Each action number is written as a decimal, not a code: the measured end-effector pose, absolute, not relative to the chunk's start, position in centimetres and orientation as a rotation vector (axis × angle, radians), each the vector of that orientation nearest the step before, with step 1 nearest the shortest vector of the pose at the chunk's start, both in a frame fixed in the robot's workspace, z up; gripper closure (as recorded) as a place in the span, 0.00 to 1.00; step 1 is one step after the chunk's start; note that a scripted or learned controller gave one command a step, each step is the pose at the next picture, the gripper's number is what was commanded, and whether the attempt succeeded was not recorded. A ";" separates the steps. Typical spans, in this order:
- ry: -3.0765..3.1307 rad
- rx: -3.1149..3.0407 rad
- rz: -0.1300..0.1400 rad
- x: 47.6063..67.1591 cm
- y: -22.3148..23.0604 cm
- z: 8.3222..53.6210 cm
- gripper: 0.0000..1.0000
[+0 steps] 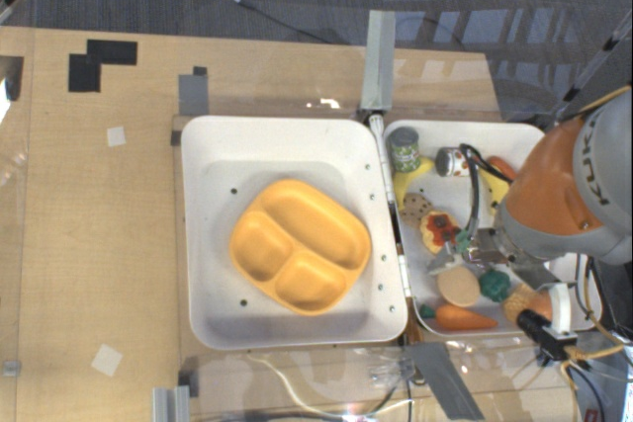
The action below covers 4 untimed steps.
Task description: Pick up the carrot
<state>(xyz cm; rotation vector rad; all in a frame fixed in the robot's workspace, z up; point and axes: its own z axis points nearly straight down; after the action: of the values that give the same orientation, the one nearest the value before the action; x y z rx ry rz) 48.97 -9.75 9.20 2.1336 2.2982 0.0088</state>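
Carrot [463, 317] against right bin [465, 131] front edge, fingers [457, 252] perhaps just above.

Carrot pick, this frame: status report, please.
Hand low in right bin, nothing seen gripped. Carrot lies free at near wall. Tan disc and green toy crowd it.

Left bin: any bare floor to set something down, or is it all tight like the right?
Left bin: bare white floor rings the yellow divided plate, widest along the back wall and left wall. Right bin: crowded; carrot at the front wall beside a tan disc and green piece, under the gripper.
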 end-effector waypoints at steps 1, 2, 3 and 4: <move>2.299 2.126 0.016 49.2 -9.8 10.4 1.00; 2.344 2.071 0.011 50.7 -13.9 20.4 1.00; 2.352 2.073 0.005 50.5 -13.7 20.0 0.00; 2.043 2.387 0.002 48.8 -9.0 12.3 0.00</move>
<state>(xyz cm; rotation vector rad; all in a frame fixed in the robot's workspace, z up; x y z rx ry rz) 48.75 -9.02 12.34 2.3866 2.0431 0.0022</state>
